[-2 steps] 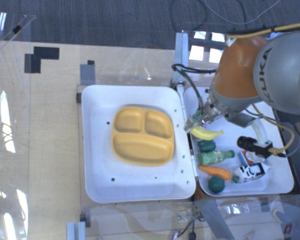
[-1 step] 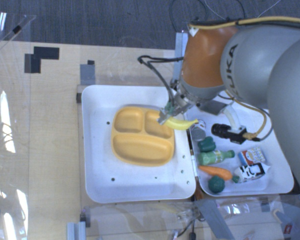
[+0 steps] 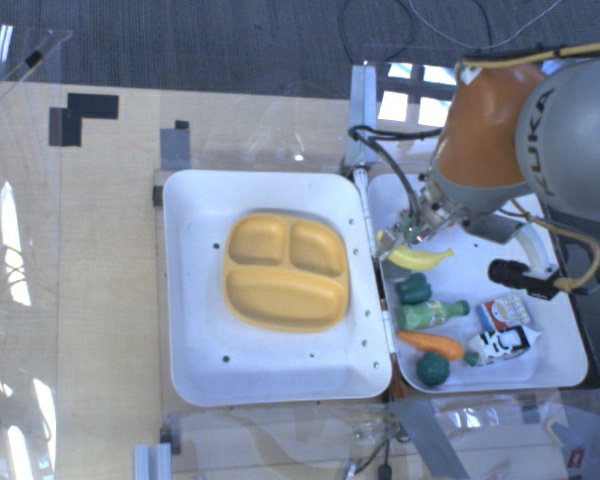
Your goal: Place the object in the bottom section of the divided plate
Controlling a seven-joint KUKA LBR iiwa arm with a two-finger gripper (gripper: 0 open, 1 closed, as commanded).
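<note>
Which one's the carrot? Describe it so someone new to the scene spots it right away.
Look at the right bin, the one crowded with toy food, next to the bin holding the yellow plate. Near its front edge lies the carrot, just below the green bottle and above a dark green round item. It is the only orange, tapered piece there, with a small green tip at its right end.

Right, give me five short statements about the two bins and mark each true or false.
1. The divided plate lies in the left bin. True.
2. The banana already sits in the plate's bottom section. False: it lies in the right bin.
3. The carrot lies in the same bin as the green bottle. True.
4. The tool is above the left bin. False: it is over the right bin, near the banana.
5. The plate is blue. False: it is yellow.
</note>
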